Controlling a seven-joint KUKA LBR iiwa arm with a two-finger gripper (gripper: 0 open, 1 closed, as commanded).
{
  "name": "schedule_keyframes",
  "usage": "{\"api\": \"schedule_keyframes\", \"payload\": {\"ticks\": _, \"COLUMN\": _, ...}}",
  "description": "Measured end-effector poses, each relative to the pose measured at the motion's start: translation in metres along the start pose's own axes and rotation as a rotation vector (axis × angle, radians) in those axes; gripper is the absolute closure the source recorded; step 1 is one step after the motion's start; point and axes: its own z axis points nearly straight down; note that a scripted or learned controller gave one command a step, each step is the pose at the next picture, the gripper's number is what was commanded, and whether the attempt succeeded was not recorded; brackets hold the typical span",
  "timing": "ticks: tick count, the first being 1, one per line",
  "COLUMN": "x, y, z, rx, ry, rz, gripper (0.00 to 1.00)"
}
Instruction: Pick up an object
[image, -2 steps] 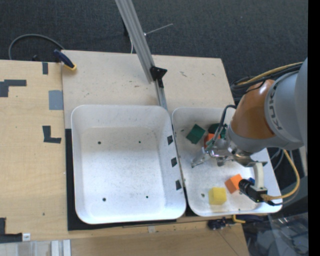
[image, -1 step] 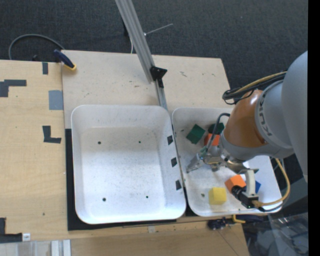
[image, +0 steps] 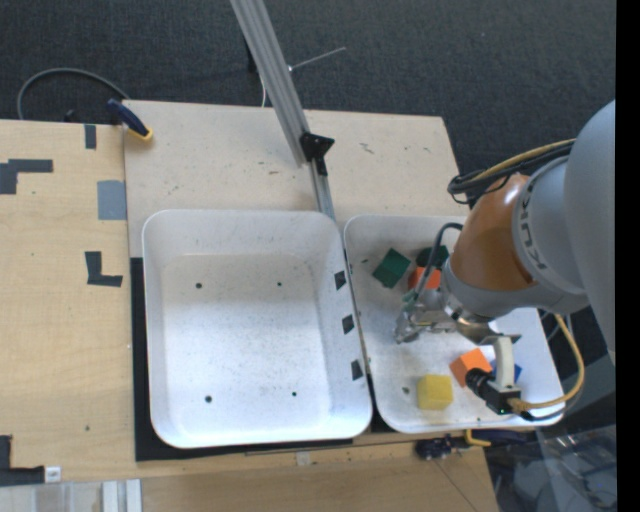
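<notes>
Am hovering hand (image: 408, 328) low in right bin (image: 535, 335), between green block (image: 392, 267) and yellow block (image: 434, 392). Hand state: cannot tell. Am judging yellow block light, stiff; am favouring flat opposite faces.

Setting: robotics lab or test cell. Evidence: plywood bench (image: 60, 300) patched with grey and black tape marks at left of frame; two white bins (image: 165, 240) side by side; aluminium mounting rail (image: 280, 85) at top centre; loose black cable (image: 60, 80) on dark carpet, upper left; industrial arm (image: 560, 220) at right.
</notes>
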Motion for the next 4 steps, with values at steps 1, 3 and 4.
{"api": "schedule_keyframes", "payload": {"ticks": 1, "x": -0.003, "y": -0.003, "z": -0.043, "rx": -0.007, "ry": -0.002, "rz": 0.002, "gripper": 1.00}}
{"api": "schedule_keyframes", "payload": {"ticks": 3, "x": -0.020, "y": -0.010, "z": -0.150, "rx": -0.009, "ry": -0.003, "rz": 0.002, "gripper": 1.00}}
{"api": "schedule_keyframes", "payload": {"ticks": 4, "x": 0.031, "y": -0.018, "z": -0.137, "rx": -0.002, "ry": -0.001, "rz": -0.003, "gripper": 1.00}}
